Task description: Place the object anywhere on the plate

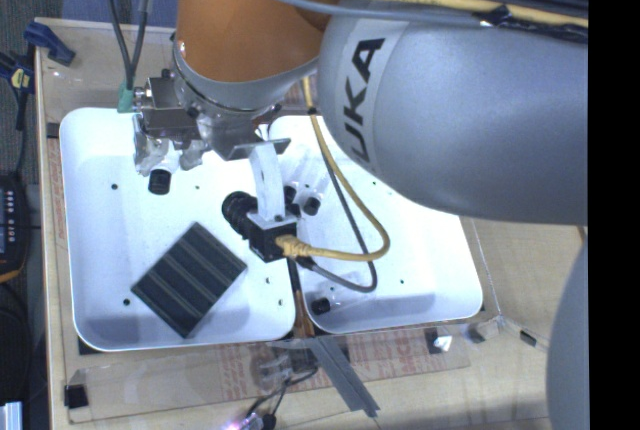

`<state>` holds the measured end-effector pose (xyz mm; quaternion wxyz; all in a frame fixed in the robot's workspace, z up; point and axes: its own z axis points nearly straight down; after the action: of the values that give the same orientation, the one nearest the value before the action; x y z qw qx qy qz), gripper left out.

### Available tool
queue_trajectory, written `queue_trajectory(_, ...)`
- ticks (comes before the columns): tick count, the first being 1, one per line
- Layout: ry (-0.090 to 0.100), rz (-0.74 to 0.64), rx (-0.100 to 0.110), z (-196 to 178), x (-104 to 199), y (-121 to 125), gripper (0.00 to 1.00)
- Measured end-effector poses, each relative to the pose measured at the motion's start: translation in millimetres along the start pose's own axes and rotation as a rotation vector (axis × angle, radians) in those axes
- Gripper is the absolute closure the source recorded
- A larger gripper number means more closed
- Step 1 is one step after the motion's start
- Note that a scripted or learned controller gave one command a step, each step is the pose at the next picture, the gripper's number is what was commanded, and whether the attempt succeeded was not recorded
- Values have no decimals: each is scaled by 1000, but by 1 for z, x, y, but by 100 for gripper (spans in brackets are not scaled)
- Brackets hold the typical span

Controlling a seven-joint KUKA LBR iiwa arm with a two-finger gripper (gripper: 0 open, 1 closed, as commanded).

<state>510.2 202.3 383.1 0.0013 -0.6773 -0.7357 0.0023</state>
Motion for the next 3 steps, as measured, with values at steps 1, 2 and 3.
queue_trajectory(1,0,-106,-1,-26,-7,81,100)
queue_trajectory(2,0,-331,-2,-45,-54,19,100)
queue_trajectory(3,1,-397,-5,-60,-139,-44,100)
